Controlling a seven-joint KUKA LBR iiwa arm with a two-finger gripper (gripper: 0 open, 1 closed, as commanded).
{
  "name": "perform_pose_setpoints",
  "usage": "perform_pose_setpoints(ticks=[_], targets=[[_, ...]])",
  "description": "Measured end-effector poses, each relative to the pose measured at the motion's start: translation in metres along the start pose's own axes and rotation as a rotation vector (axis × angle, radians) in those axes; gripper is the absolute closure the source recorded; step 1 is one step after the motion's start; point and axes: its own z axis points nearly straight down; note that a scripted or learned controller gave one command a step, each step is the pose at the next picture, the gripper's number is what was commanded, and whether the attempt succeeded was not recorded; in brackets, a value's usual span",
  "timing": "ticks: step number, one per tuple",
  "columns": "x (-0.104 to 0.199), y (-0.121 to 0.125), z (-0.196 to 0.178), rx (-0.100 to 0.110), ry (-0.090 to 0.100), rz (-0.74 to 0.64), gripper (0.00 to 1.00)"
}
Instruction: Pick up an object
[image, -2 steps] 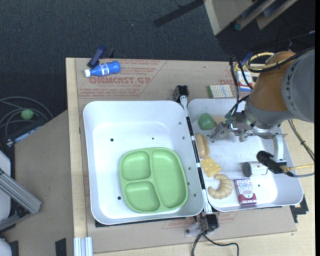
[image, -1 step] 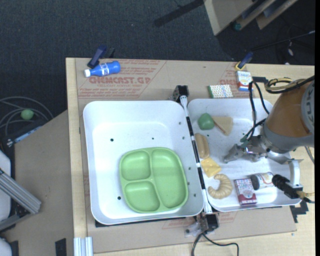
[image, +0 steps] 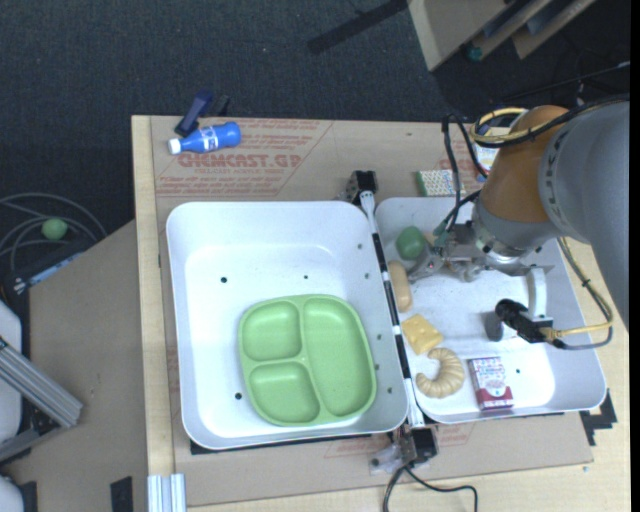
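Observation:
The right bin holds several small items. A round green object lies at the bin's far left corner, with a pale yellow banana-shaped piece just in front of it along the left wall. Closer to me sit a yellow wedge, a tan croissant and a small red box. My gripper hangs low over the far part of this bin, just right of the green object. The grey and orange arm hides the bin's far right.
The left bin holds a green divided plate. A blue and white bottle lies on the bench beyond the bins. A black part with a yellow cable sticks out below the wrist over the right bin's middle.

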Motion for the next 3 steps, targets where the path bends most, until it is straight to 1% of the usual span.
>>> perform_pose_setpoints(ticks=[1, 2, 3], targets=[[0.005, 0.058, 0.001, 0.006, 0.000, 0.002, 0.00], [0.005, 0.058, -0.010, 0.005, -0.001, 0.000, 1.00], [0.044, -0.018, -0.101, 0.001, 0.000, 0.001, 1.00]])
